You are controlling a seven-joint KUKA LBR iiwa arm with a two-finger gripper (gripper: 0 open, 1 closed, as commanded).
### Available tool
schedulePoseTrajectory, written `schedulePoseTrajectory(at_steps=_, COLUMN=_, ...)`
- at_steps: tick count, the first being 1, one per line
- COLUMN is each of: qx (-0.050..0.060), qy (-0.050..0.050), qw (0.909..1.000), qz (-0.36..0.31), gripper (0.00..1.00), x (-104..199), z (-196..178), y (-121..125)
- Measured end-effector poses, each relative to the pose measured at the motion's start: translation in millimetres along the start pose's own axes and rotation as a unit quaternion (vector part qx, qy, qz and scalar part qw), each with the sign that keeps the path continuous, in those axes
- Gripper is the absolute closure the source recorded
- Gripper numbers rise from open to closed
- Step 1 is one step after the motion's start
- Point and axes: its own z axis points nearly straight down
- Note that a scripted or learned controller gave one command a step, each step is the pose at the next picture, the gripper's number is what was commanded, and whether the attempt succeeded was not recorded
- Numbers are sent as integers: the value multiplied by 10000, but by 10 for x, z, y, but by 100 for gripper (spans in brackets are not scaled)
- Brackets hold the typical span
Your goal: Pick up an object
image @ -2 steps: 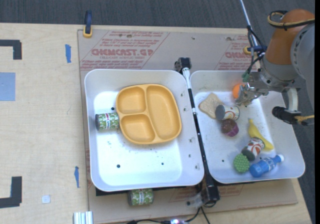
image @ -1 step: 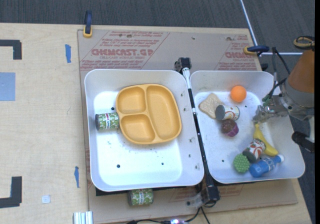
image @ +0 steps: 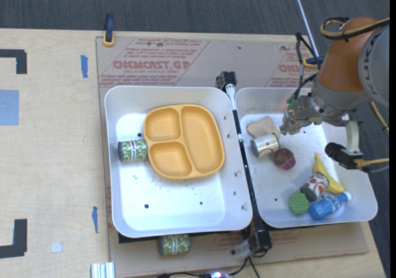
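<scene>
In the right bin (image: 365,212) a beige bread-like piece (image: 262,127) lies at the back left. A shiny metal can (image: 266,145) lies on its side just in front of it, and a dark purple ball (image: 284,159) sits to the can's right. At the front right lie a yellow banana (image: 328,174), a small red-and-white object (image: 318,185), a green round object (image: 299,202) and a blue bottle (image: 327,206). My gripper (image: 291,123) hangs over the back of this bin, just right of the bread piece, with nothing seen held.
The left bin (image: 179,208) holds a yellow divided plate (image: 184,140) and a green can (image: 132,150) at its left side. Another green can (image: 175,244) lies on the bench in front of the bins. A black divider bar (image: 241,147) runs between the bins.
</scene>
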Motion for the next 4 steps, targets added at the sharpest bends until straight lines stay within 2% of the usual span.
schedulePoseTrajectory(at_steps=1, qx=4, qy=-4, qw=10000, qz=6, gripper=0, x=-9, z=3, y=-4)
schedulePoseTrajectory(at_steps=2, qx=-21, qy=-5, qw=10000, qz=4, gripper=0, x=118, z=464, y=456)
schedulePoseTrajectory(at_steps=3, qx=-16, qy=2, qw=10000, qz=9, gripper=0, x=135, z=469, y=-438)
schedulePoseTrajectory(at_steps=4, qx=-47, qy=-5, qw=10000, qz=14, gripper=100, x=135, z=357, y=-418)
